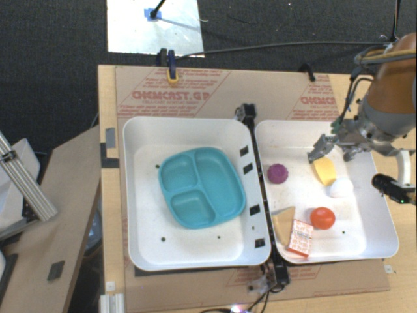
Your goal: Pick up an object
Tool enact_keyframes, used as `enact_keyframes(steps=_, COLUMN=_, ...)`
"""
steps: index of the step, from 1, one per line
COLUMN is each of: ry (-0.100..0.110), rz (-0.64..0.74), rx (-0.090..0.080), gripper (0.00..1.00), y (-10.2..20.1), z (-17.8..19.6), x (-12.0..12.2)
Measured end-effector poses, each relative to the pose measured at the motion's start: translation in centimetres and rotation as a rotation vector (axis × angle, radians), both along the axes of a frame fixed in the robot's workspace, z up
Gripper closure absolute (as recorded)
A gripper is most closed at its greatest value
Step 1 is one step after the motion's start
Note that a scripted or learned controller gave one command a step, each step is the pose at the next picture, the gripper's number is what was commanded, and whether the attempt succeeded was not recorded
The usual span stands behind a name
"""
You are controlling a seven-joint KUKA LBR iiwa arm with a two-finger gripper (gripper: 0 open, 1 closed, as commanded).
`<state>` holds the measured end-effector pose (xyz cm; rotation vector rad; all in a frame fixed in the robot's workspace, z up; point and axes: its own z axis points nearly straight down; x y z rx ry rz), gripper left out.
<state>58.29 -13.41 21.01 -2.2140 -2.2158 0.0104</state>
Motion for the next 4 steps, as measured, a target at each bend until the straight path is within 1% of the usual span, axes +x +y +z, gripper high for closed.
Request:
enact_keyframes(steps=1, ry=-0.012, rz=0.003, rx=-0.002, gripper=0.0, y=0.0, z=0.7, x=0.3)
enact_keyframes(steps=2, ry=-0.009, rz=0.001, rx=-0.001, gripper=0.0, y=0.3, z=-5.5, x=0.4)
enact_keyframes(steps=3, ry=-0.009, rz=0.0, rx=-0.001, gripper=0.0, y=0.1, z=-9.7, x=0.3)
enact_keyframes(steps=4, ry=-0.011, rz=0.0, rx=-0.001, gripper=0.0, y=0.2, z=-12.7, x=0.3)
